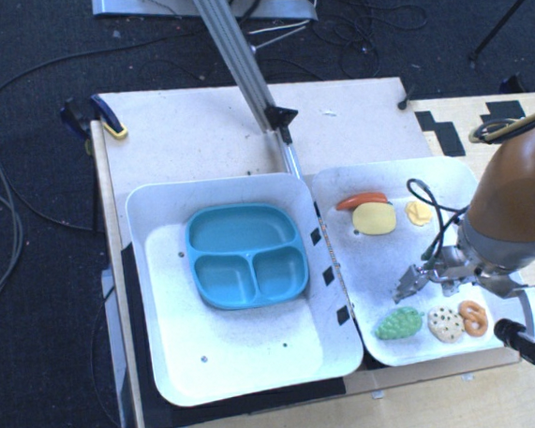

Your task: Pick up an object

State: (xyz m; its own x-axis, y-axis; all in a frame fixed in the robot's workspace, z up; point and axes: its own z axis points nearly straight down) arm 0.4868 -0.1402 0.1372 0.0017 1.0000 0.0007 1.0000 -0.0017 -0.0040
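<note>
Gripper (414,285) above unlabelled toy food (398,323)

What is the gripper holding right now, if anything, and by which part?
Nothing is visibly held: the gripper hangs above bare floor of the right white bin, apart from the green bumpy toy.

Robotics lab: bench (240,126), white bins (160,266), floor cables (29,81).

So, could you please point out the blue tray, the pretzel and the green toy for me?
Blue tray (242,228): camera view, floor of its large compartment.
Pretzel (473,317): camera view, its middle.
Green toy (398,324): camera view, its middle.
</note>
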